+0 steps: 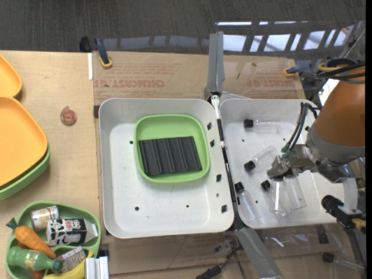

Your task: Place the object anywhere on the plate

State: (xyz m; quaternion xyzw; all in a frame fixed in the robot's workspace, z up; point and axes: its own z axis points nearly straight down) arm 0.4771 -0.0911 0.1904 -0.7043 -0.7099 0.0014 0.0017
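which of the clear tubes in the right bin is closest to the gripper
The tube lying just below the gripper, near the bin's front edge. The tube at the back and the one mid-bin lie farther off.

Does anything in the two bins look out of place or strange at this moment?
Nothing looks spilled or broken. The green plate in the left bin already carries a dark ridged slab, lying slightly askew. In the right bin, several clear tubes with black caps lie scattered at odd angles, near the pincer.
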